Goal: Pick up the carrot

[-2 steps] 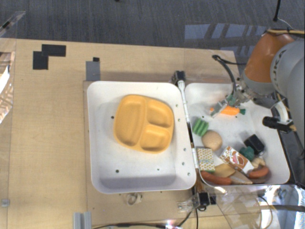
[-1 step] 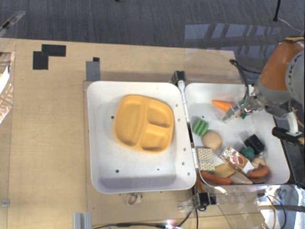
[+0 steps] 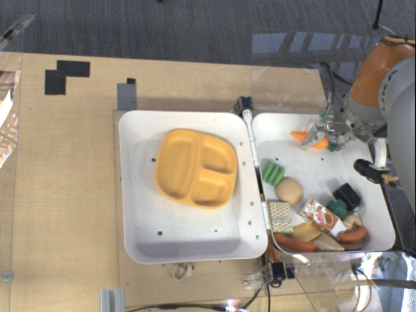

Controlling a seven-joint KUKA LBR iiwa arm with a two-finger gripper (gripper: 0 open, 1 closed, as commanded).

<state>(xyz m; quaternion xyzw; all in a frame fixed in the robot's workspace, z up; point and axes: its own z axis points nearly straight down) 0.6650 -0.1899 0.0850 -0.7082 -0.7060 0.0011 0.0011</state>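
Observation:
The carrot (image 3: 299, 136) is a small orange piece lying in the far part of the right bin (image 3: 325, 168), near its back wall. My gripper (image 3: 321, 135) comes down from the right and sits directly over the carrot's right half. Orange shows on both sides of it, at the left tip and again just below it. A bit of green pokes out at the gripper's right side. The carrot's middle is hidden under the gripper.
The front of the right bin holds a green ridged piece (image 3: 273, 173), a beige ball (image 3: 289, 190), a patterned box (image 3: 281, 216), a red-and-white packet (image 3: 323, 216), a black block (image 3: 346, 195) and sausages (image 3: 296, 244). A yellow divided plate (image 3: 195, 168) lies in the left bin (image 3: 143, 233).

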